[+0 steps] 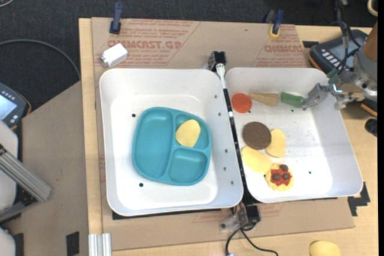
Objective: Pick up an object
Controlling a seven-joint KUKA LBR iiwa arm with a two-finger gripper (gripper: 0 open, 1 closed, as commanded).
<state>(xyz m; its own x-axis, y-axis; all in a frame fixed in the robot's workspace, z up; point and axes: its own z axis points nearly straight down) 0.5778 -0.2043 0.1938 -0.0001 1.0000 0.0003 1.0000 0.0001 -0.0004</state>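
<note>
Nearest, at the bench's 6 o'clock edge: a yellow lump (324, 247), outside both bins.

In the right bin (336, 147), toward 7 o'clock: a yellow-and-red piece with dark spots (279, 177). Just beyond it, a pale yellow slab (255, 159), touching a brown disc (257, 135) on its far side. Beside the disc at 3 o'clock, a small yellow round (278, 142), overlapping the disc's rim.

In the left bin (120, 129), about centre: a teal divided plate (157, 144), lying flat. In its compartment at 1 o'clock, a yellow piece (188, 133).

Farther back in the right bin, a row from 10 to 1 o'clock: an orange-red disc (242, 103) close to the wall shared with the left bin, then a tan wedge (265, 98), then a green piece (292, 99), near the wedge, contact unclear.

At the right bin's 2 o'clock: the gripper (323, 99), low over the bin floor, spread apart with nothing in between, one tip just beside the green piece. Cannot tell whether touching it.

Behind the bins, on the printed cardboard (180, 45): a small white block (114, 55) at 10 o'clock. On the far edge, a blue clamp (116, 17) at 11 o'clock and a yellow-and-blue clamp (276, 24) at 1 o'clock.
</note>
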